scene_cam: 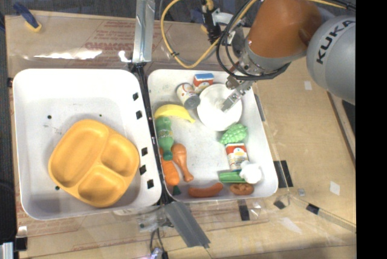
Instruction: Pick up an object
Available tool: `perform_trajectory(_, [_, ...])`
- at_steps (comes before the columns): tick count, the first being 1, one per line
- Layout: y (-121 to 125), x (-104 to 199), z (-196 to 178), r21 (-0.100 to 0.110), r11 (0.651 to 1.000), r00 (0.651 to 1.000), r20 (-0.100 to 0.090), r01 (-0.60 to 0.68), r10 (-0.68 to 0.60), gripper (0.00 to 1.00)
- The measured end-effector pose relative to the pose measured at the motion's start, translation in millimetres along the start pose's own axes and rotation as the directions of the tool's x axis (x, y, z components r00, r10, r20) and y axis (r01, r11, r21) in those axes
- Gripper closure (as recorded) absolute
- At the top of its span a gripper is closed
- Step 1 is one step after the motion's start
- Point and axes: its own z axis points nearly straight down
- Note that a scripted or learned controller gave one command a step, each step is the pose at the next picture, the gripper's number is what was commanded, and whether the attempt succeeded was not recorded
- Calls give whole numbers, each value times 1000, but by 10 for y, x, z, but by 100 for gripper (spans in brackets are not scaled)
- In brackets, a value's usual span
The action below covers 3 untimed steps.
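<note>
At the near edge of the right bin (271, 162), a brown sausage (205, 192) lies along the wall, with a small brown lump (241, 188) just beside it and a green stick (229, 177) and a white ball (251, 173) a little farther in. Against the same bin's left wall sit an orange carrot (171, 172), a drumstick (182, 161) leaning toward it, and a green bottle (164, 132) beyond them. Toward the bin's middle stands a small red-labelled bottle (237, 155), touching a bunch of green grapes (234, 133). Farther in, a yellow banana (173, 112) lies near the left wall, and a white round plate (216, 109) fills the middle of the far half. The hand (231, 97) hangs over that plate, its metal tip low above the plate's surface; whether it is spread or closed cannot be told, and nothing is visibly held. Beside the plate are a small tin (186, 92) and, at the far wall, a little carton (204, 79) with red and blue print. In the left bin (36, 85), next to the right bin on the table (78, 34), a yellow divided tray (94, 161) lies tilted. The grey arm (329, 49) with its orange band reaches in past the right bin's far corner.
</note>
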Motion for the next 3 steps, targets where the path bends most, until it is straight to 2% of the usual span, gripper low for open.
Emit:
perform_trajectory(1, [18,-19,1,3,972,972,2,237,-237,100])
perform_trajectory(2, [5,45,-80,7,925,925,-9,379,-379,100])
perform_trajectory(3, [53,44,-29,5,786,786,-9,618,-618,100])
